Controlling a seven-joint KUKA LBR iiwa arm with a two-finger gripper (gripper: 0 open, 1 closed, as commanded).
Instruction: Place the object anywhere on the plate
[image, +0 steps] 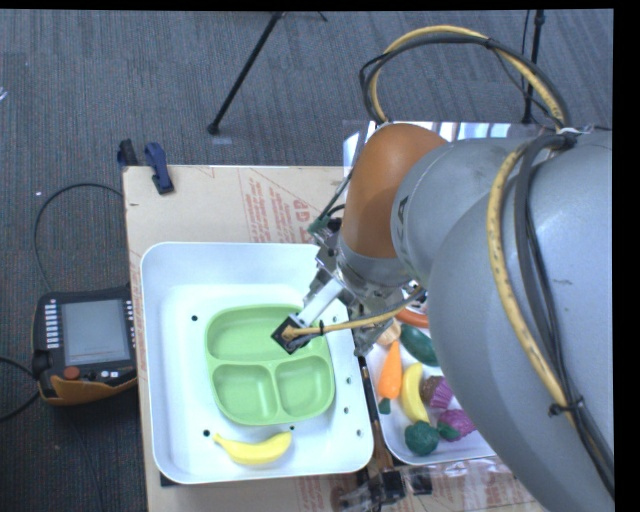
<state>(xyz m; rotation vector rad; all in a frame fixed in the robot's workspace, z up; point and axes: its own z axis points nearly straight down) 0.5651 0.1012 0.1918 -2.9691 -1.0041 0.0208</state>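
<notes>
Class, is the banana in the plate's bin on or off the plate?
Off: the banana lies on the bin floor, outside the plate.

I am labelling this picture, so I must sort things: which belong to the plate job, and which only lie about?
Job: plate; banana below it in the left bin, likely the object.
Lying about: carrot; other toy foods beside it; pendant on floor; blue clamp.

We see a smooth, matt plastic plate (240, 342) in a smooth white plastic bin (172, 300). The banana (255, 447) looks like slightly glossy plastic, the bench (230, 200) like matt brown board.
</notes>
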